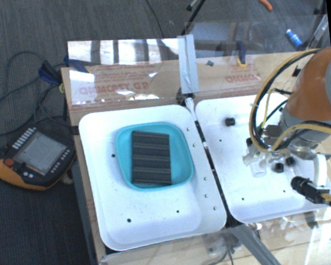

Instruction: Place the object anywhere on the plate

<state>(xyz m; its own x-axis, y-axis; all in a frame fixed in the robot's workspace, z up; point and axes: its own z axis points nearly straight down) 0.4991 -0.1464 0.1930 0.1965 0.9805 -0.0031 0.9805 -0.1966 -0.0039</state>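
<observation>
Dark ribbed block (151, 157) is lying flat on the teal plate (183, 167), which is sitting in the left bin (104, 189). From how things lie, the placement is looking done already: block is fully inside the plate's rim, resting on it, nothing touching it.

Arm (309, 92) is reaching in from the right and hanging over the right bin (243, 191). Claw (262, 160) is sitting near that bin's middle, wrist hardware and cables crowding it. Can't tell how far it's open; the fingers are too cluttered to read. Nothing visibly held in it.

Key relation: block is lying to the claw's left in the camera view, across the divider between the two bins, well apart from it. Block's long axis is running roughly top to bottom of the view, tilted slightly, about parallel to the divider.

Small dark item (229, 121) is sitting on the right bin floor near its far edge, clear of the claw.

If anything is left, I'm guessing it's just pulling the arm clear.
</observation>
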